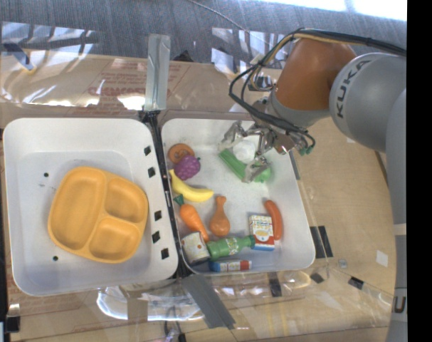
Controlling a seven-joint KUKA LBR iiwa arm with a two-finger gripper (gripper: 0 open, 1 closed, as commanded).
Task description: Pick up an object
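Observation:
The right bin (301, 212) holds several toy foods. My gripper (247, 155) hangs over its upper right part, fingers spread open, one fingertip (231, 136) up left and the other low at the right. A flat green piece (236, 164) lies on the bin floor just under the fingers, with a white object (243, 149) beside it; nothing is clamped. Further left and down lie a purple grape bunch (188, 167), a banana (191, 190), a carrot (194, 221), a drumstick (219, 221), a sausage (274, 218), a juice carton (262, 232) and a green bottle (230, 246).
The left bin (30, 141) carries a yellow divided plate (98, 214). A black-clipped rim (159, 191) separates the bins. An orange round toy (180, 152) sits at the right bin's upper left. A small box (194, 247) and a tube (230, 266) lie along its front wall.

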